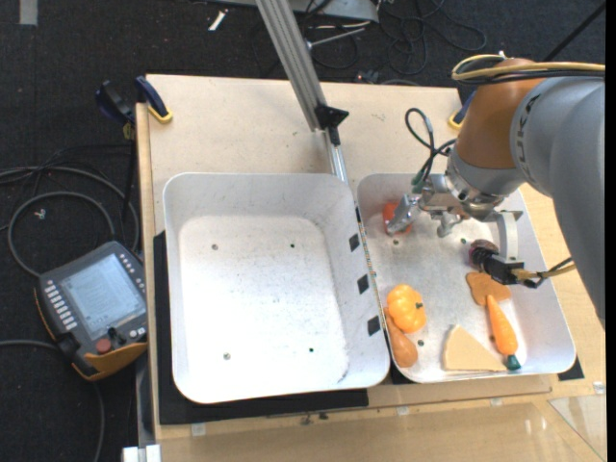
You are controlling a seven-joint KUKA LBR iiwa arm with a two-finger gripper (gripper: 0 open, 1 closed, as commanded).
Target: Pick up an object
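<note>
Tool [424,219] released, low in the right bin [438,277]. Red object [394,216] just beside it, not grasped.

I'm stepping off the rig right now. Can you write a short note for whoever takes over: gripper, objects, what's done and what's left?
Gripper: low over the far end of the right bin, close beside a small red object. Contact can't be judged, and nothing is seen held.
Objects: all in the right bin. Besides the red object, there is an orange pumpkin, a brown piece, a pale wedge and a carrot, all toward the near end.
Done: no pick confirmed.
Left: grasp one object and lift it; the red one looks nearest.
</note>
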